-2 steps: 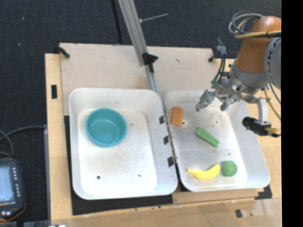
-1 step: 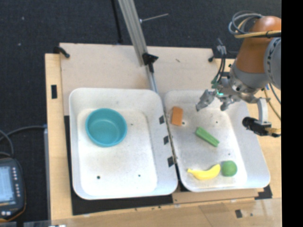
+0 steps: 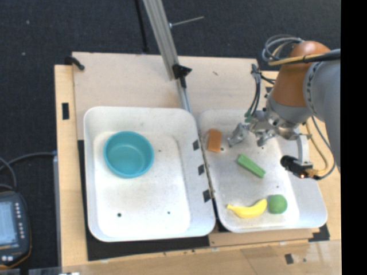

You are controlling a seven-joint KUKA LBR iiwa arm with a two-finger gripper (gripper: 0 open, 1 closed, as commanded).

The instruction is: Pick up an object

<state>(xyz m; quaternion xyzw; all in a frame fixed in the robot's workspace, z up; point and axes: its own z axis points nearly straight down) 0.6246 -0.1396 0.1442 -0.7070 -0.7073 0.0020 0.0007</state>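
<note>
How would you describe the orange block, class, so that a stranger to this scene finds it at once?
Start at the right-hand white bin, the one the grey arm reaches over. Look along its left wall, near the far end: the orange block lies there. Its neighbours are a green bar, a yellow banana and a green ball.

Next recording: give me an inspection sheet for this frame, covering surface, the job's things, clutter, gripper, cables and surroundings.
Surface: wooden bench bearing a left white bin and a right white bin, side by side.
Job's things: in the right bin, an orange block near the upper left corner, a green block mid-bin, a banana and a green ball at the lower edge, close together.
Clutter: a teal bowl, upright, in the left bin.
Gripper: gripper over the upper part of the right bin, between the orange and green blocks; nothing seen held.
Cables: grey cable loops above the arm.
Surroundings: dark floor, slanted metal pole, handheld screen unit at lower left.
</note>
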